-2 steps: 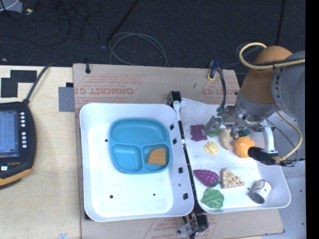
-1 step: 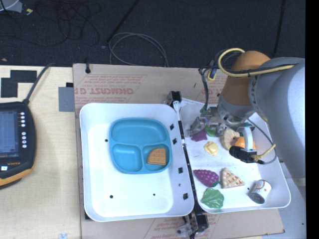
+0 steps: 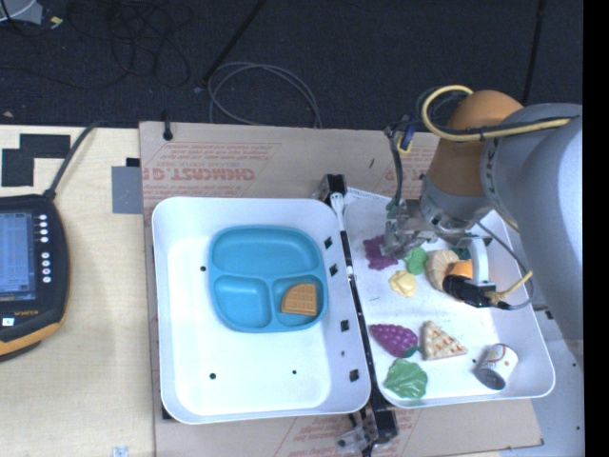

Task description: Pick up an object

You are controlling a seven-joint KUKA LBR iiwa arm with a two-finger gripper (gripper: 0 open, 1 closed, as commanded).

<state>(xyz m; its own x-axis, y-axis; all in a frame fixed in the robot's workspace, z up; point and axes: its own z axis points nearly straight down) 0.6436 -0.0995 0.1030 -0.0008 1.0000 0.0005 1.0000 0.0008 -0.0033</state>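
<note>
Gripper (image 3: 404, 239) just above purple toy (image 3: 378, 252), right bin (image 3: 533, 369).

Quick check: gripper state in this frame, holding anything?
Gripper: low in the right white bin by the small purple toy; cannot be told.

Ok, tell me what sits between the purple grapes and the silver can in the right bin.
In the camera view, a pizza slice lies between the purple grapes and the silver can, on the right bin's floor.
</note>
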